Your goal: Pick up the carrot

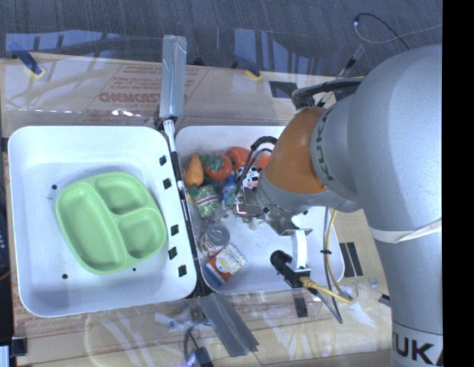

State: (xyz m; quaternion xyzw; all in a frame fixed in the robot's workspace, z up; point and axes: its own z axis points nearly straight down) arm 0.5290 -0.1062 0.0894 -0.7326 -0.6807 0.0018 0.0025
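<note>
The carrot (pixel 193 172) is a small orange cone lying in the right bin (pixel 326 260), close to its left wall near the far end. My gripper (pixel 241 199) hangs low over the middle of that bin, to the right of the carrot and a little nearer the camera. It is apart from the carrot, with other items lying between them. The grey wrist and its orange band hide much of the gripper from above. Nothing shows held in it.
A red tomato-like piece (pixel 218 167) and an orange piece (pixel 238 157) lie just right of the carrot. A green packet (pixel 205 201), a tin (pixel 215 238) and a small carton (pixel 225 260) sit nearer the camera. The left bin (pixel 30 205) holds a green divided plate (pixel 111 220).
</note>
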